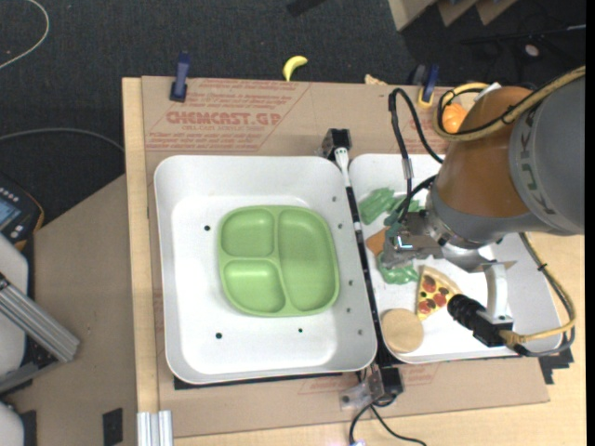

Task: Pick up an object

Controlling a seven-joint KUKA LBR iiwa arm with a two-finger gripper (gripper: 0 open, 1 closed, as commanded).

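Fingers (pixel 402 251) in right bin (pixel 525 291), spread untellable, green piece (pixel 398 272) just beneath, pizza slice (pixel 432 293) near.

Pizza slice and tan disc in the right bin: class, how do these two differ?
The pizza slice is wedge-shaped; the tan disc is round. The pizza slice is yellow with red spots; the tan disc is plain. Both lie flat in the right bin, close together.

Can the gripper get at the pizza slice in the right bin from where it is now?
Probably yes. The pizza slice lies uncovered right beside the gripper, in the same bin. Only a round tan piece sits close by.
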